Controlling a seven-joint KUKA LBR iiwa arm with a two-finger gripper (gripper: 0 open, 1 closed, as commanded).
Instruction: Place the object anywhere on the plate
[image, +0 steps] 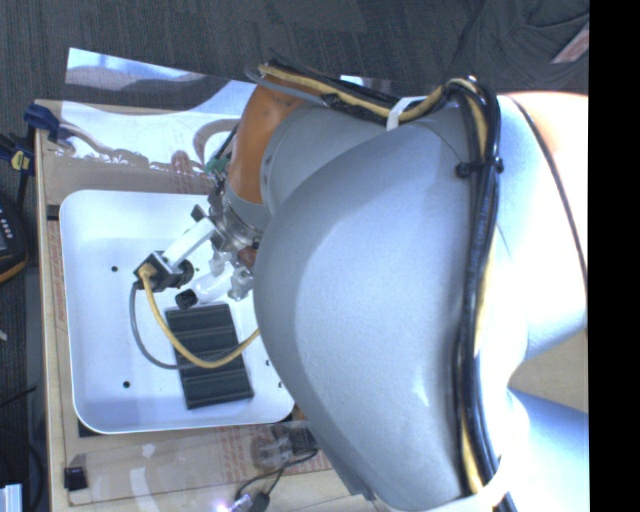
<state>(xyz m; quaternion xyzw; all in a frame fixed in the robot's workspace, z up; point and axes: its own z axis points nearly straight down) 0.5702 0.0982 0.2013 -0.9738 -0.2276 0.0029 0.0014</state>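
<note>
**A:** Well, where does the object sit right now?

**B:** The black ribbed slab (212, 358) lies flat on the floor of the white bin (90, 300), at about 5 o'clock from the bin's middle. Its long side runs toward the wall at 6 o'clock. It rests in the bin and is not lifted.

**A:** And the jaws?

**B:** They hang at the slab's 12 o'clock, under the wrist, close to its top edge. The bulk of the grey arm (400, 300) crowds in from 3 o'clock, and I cannot tell whether the jaws are released or clenched.

**A:** Why would the wrist be posed like that?

**B:** My guess is that the arm reaches over from 3 o'clock and points down so the jaws can drop across the slab's short width, not along its length. Flat as it lies, a grip from above looks like the only way in.

**A:** Room to move?

**B:** There is open white floor from 7 to 11 o'clock of the slab, well clear. It is tighter at 6 o'clock, where the slab's lower corner lies near the bin wall, with the desk (150, 462) beyond. At 3 o'clock the arm itself crowds the edge. I'd judge a straight lift safest before any travel toward the plate.
</note>
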